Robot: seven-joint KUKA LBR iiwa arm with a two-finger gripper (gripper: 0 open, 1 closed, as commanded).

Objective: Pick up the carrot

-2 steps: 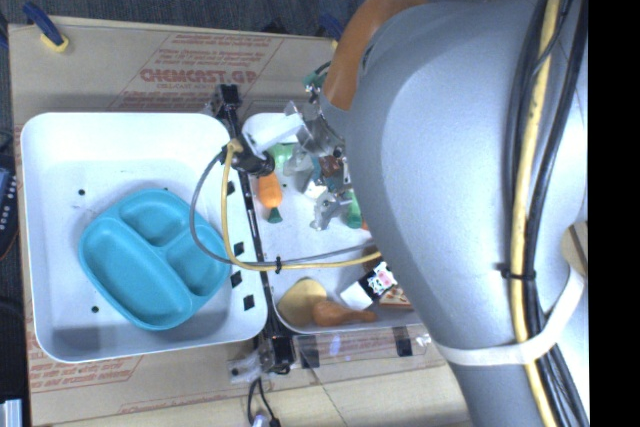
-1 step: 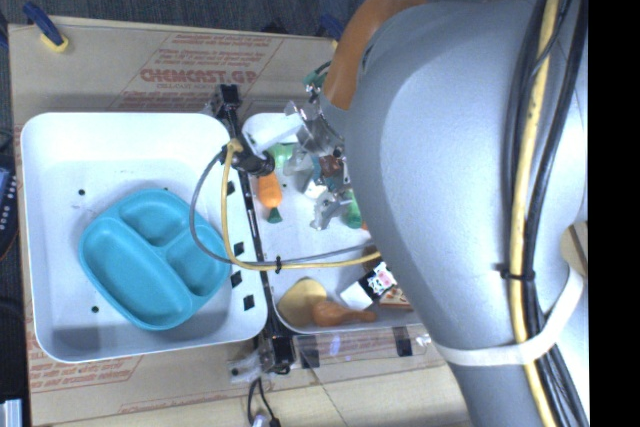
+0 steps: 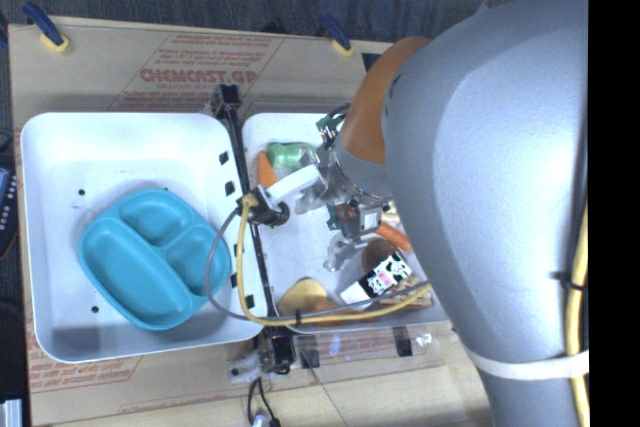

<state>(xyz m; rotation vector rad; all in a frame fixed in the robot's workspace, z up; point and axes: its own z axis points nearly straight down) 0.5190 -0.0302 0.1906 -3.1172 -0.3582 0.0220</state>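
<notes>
An orange tapered carrot (image 3: 393,237) lies in the right bin (image 3: 300,260), partly under the arm's wrist. The gripper (image 3: 340,247) hangs low over the bin's middle, just left of the carrot, with its tip close to the bin floor. Nothing orange shows at the gripper's tip. The big grey arm with its orange band (image 3: 368,115) covers the bin's right half.
A green item (image 3: 288,155), an orange piece (image 3: 266,167) by the left wall, a tan lump (image 3: 305,295) and a black-and-white carton (image 3: 381,277) share the right bin. A blue divided plate (image 3: 150,255) lies in the left bin (image 3: 60,165). A yellow cable (image 3: 240,260) loops over the divider.
</notes>
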